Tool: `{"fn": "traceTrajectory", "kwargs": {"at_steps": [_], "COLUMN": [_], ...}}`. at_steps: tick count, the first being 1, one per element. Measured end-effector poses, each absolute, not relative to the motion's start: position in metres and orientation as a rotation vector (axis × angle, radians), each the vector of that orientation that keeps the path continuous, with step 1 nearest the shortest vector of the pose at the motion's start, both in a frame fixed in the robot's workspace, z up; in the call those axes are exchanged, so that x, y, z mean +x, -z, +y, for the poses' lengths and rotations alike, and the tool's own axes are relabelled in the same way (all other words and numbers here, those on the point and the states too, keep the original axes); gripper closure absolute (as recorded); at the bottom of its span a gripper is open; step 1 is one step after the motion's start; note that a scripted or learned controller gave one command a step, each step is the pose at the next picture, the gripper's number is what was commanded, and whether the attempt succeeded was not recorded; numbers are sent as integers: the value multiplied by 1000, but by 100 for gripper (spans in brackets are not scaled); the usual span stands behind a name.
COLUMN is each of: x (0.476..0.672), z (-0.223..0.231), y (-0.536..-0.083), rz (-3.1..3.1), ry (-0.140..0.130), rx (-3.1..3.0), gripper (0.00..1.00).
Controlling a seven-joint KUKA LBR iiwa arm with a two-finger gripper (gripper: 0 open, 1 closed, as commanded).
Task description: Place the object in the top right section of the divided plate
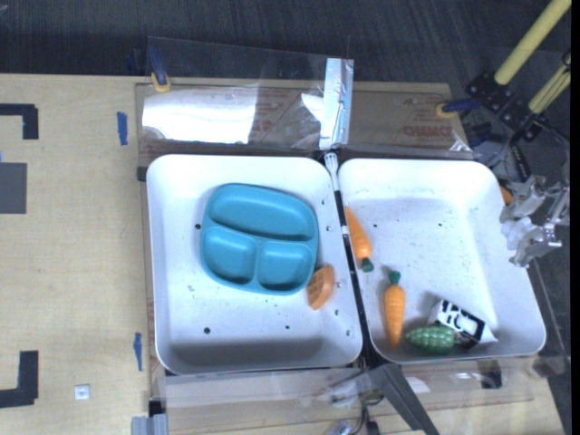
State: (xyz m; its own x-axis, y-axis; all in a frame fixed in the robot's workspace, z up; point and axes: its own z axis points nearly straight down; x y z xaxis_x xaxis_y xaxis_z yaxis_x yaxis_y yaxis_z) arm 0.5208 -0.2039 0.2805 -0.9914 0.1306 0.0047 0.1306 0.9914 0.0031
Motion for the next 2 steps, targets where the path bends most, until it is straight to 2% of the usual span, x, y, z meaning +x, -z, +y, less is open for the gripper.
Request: {"fn": "traceTrajectory", "kwargs": {"at_steps": [1, 2], "x": [482, 482], "z": [-224, -224], "y": [-317, -317], "rz": [-3146, -3145], "ry": [-1, 0], "rx": [85, 85], "gripper": [100, 0]}}
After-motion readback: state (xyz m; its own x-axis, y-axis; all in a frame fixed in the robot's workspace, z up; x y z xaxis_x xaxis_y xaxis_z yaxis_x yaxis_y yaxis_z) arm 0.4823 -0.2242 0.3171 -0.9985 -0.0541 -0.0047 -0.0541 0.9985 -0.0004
